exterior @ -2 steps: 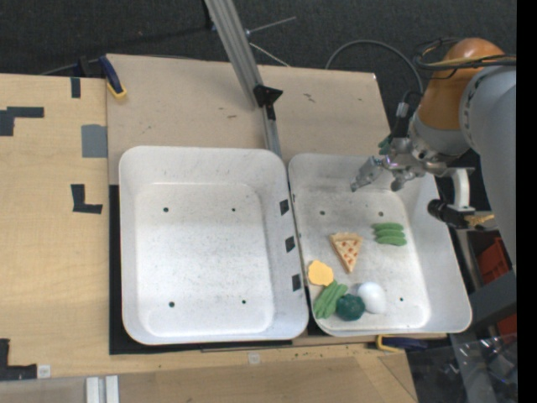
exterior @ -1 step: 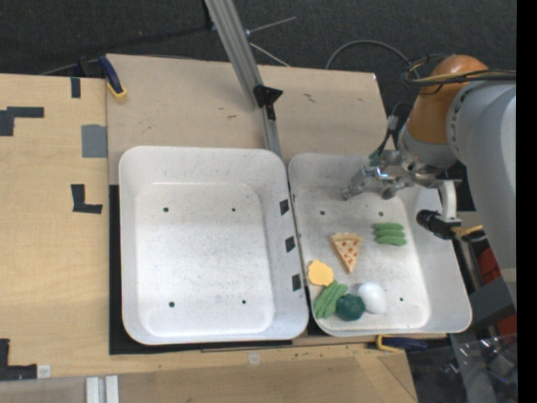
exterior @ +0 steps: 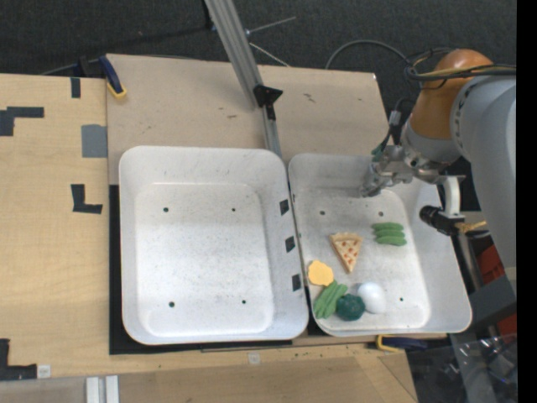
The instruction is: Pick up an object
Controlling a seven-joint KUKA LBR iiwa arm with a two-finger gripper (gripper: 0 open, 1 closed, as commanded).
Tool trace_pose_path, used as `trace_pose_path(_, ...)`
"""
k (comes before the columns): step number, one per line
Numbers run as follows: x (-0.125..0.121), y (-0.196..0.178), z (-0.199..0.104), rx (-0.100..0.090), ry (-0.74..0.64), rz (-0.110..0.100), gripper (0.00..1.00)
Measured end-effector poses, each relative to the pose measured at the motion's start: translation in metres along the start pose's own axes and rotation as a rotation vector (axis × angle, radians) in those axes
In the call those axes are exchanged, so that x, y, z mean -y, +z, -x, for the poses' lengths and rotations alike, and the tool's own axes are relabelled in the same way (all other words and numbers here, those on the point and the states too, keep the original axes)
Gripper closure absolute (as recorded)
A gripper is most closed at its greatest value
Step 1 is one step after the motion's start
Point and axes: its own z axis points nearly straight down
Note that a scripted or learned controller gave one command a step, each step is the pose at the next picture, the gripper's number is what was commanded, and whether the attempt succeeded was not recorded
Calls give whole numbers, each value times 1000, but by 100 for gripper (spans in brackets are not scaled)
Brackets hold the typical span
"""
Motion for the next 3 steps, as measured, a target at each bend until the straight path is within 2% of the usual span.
trace_pose_path(1, -8, -61, 1, -1, 3, 6, 100)
trace_pose_path(2, -15, -107, 4, -1, 3, 6, 100)
trace_pose_path(3, -7, -166, 1, -1, 3, 7, 100)
